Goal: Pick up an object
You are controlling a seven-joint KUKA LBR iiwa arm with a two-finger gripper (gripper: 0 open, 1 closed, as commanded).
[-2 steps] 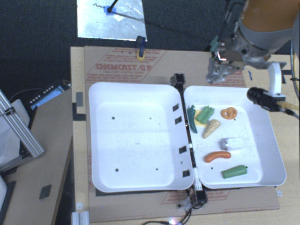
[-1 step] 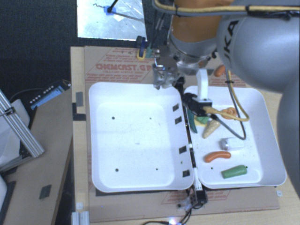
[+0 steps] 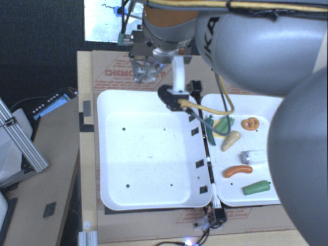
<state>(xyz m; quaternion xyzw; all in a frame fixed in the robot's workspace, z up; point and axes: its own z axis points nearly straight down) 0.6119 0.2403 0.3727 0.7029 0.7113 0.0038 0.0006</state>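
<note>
Gripper (image 3: pixel 147 72), a grey metal two-finger unit below the orange band of the large grey arm (image 3: pixel 246 29), is seen hanging past the far rim of the left white plastic bin (image 3: pixel 148 152), over the brown cardboard sheet (image 3: pixel 110 70) printed with red lettering. Nothing is seen between the fingers; whether they are apart or together cannot be told from this angle, since the tips are blurred against the cardboard.

Relative to the left white bin, all loose objects are found in the neighbouring right white bin (image 3: pixel 266 201), touching it along the shared edge where black clips (image 3: pixel 200 164) are spaced.

- Green and yellow toy vegetable pieces (image 3: pixel 221 125): just across the shared edge, toward the far end.
- Pale cream elongated piece (image 3: pixel 230 140): just beside the green pieces, tilted.
- Small brown pretzel-shaped item (image 3: pixel 250 123): further from the shared edge, near the far rim.
- Orange-red sausage-shaped item (image 3: pixel 237 171): across the shared edge, toward the near half.
- Green cylinder-like item (image 3: pixel 255 187): nearest the front rim, just beside the sausage shape.
- Small white-grey object (image 3: pixel 252 157): partly hidden by the arm.

A yellow cable (image 3: pixel 220 94) is seen looping from a black fitting (image 3: pixel 171 97) at the left bin's far right corner. All objects lie well apart from the gripper.
</note>
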